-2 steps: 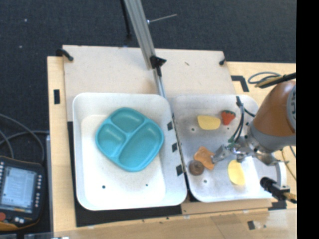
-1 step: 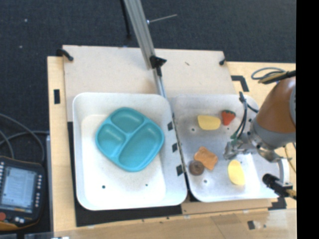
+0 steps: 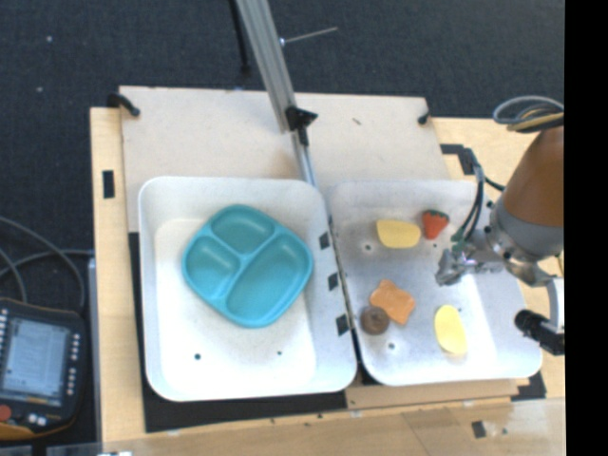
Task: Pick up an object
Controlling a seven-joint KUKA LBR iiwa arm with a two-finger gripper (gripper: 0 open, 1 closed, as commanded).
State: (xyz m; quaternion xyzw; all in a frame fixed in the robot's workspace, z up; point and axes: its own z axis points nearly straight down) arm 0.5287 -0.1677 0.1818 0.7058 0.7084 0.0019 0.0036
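Claw (image 3: 454, 266) hangs over the right bin (image 3: 494, 345), about 3 o'clock of the orange toy wedge (image 3: 392, 301); finger opening cannot be judged, nothing seen in its grip. Strawberry (image 3: 435, 223) at its 12 o'clock, yellow oval piece (image 3: 450, 331) at 6. Teal divided plate (image 3: 248, 264) lies in the left bin (image 3: 161, 350).

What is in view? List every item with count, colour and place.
bins: 2, white, side by side on the bench
plate: 1, teal, three compartments, left bin
strawberry: 1, red, right bin, far side
yellow pieces: 2, one beside the strawberry, one near the front
orange piece: 1, right bin, middle
brown round piece: 1, touching the orange piece
screen device: 1, dark, lower left
gripper: 1, grey, over the right bin
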